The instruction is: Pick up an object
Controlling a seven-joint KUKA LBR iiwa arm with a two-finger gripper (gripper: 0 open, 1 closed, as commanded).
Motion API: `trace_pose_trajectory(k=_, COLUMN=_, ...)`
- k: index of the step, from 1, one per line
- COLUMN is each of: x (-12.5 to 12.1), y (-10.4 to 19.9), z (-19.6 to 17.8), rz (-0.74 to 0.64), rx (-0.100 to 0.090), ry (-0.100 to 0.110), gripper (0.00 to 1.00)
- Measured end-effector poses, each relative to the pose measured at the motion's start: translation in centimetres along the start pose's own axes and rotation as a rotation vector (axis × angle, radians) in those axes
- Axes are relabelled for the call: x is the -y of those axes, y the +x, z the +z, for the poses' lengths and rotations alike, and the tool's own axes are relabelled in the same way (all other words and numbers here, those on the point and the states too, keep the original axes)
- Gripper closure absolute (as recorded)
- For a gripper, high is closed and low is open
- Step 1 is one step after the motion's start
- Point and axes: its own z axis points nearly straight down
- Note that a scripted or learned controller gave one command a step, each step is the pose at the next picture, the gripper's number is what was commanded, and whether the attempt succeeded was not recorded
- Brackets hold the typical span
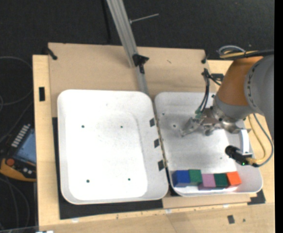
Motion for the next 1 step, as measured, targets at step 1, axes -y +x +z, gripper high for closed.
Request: trace_pose_trajectory(k=1, x=2.76, y=-5.36, z=-1.87, rz=0.009, rx=0.005, ry=-0.007, gripper=0.0)
